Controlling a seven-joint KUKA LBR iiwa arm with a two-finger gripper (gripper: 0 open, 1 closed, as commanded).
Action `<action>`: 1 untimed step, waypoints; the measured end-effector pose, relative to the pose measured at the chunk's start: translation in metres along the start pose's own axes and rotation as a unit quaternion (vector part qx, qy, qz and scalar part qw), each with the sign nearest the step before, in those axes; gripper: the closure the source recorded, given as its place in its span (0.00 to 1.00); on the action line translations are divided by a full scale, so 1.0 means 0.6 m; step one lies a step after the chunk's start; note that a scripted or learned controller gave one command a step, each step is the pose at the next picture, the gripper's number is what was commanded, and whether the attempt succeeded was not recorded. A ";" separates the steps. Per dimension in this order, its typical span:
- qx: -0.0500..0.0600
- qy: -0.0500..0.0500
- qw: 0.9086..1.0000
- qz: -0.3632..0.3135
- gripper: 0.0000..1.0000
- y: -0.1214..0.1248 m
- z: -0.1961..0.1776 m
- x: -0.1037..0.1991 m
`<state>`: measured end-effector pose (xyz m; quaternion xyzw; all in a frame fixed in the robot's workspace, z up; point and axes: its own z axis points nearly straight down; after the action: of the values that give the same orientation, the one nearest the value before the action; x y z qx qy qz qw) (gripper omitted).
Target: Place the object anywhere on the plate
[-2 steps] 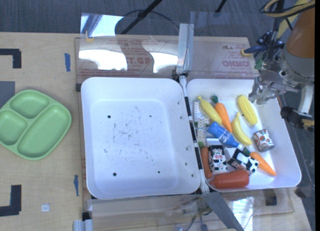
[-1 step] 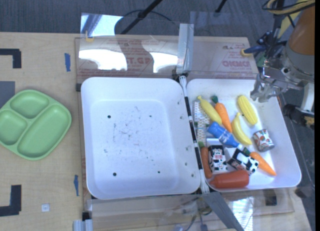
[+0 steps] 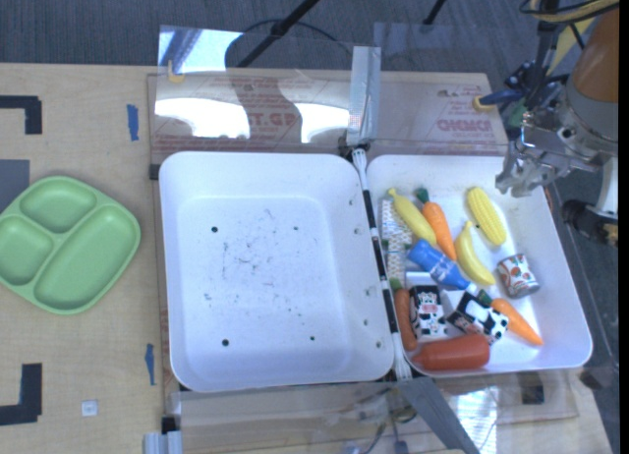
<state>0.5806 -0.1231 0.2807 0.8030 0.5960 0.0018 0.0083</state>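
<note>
Red and sausage-shaped, a toy [image 3: 454, 352] lies along the near wall of the right bin [image 3: 575, 344], closest to the camera. Just behind it sit a black-and-white cow figure [image 3: 426, 311] and a second spotted piece [image 3: 484, 318], with an orange carrot [image 3: 519, 322] and a small can [image 3: 515, 274] to their right. Farther back lie a blue bottle [image 3: 437, 265], a banana [image 3: 473, 254], a second carrot [image 3: 440, 229], and two corn cobs [image 3: 486, 214] [image 3: 411, 211]. The left bin [image 3: 260, 265] sits beside it. The green divided plate [image 3: 64, 243] rests on the bench [image 3: 79, 364], well left of both bins. The end effector [image 3: 521, 179] hangs over the right bin's far right corner with nothing in it; whether it is spread or closed I cannot tell.
</note>
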 end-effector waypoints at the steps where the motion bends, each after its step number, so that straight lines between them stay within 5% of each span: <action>1: -0.001 0.000 1.000 0.000 1.00 0.002 -0.017 -0.001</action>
<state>0.5811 -0.1241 0.2907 0.8031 0.5957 0.0020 0.0096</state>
